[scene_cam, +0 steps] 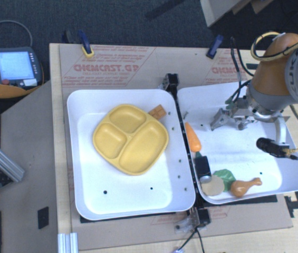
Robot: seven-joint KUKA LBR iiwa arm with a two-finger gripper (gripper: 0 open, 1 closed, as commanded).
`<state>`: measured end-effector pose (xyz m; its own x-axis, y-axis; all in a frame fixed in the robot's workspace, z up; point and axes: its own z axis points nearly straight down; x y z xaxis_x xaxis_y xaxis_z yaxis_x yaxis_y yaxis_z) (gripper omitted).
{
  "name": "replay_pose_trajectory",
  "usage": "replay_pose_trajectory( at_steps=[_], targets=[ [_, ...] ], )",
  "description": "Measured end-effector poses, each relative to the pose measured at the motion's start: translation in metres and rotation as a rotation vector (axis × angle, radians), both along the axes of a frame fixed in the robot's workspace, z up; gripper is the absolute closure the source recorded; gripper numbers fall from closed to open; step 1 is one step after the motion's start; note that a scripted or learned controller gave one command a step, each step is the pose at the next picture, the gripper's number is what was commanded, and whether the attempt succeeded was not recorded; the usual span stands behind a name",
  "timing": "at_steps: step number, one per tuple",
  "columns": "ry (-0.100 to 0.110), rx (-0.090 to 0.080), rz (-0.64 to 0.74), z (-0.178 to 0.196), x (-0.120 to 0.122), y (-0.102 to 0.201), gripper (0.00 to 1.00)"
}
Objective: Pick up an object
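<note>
Your claw (220,121) hangs over the right white bin (291,181), fingers spread wide, holding nothing. The orange plastic carrot (192,136) lies just beside it, along the bin's left wall.

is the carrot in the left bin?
No, the carrot lies in the right bin, against its left wall, while the left bin holds the yellow tray.

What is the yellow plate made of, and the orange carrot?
The yellow plate looks like smooth moulded plastic: one even colour, a soft sheen, rounded compartments. The carrot is probably a plastic toy too, judging by its uniform glossy orange, though I can't be sure.
</note>
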<state>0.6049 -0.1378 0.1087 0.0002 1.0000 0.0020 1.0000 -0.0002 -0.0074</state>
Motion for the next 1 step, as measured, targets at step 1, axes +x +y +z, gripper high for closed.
replay_pose_trajectory(
  at_steps=[1],
  targets=[
    [-0.009, -0.003, -0.001, 0.0152, 0.0019, -0.0009, 1.00]
  ],
)
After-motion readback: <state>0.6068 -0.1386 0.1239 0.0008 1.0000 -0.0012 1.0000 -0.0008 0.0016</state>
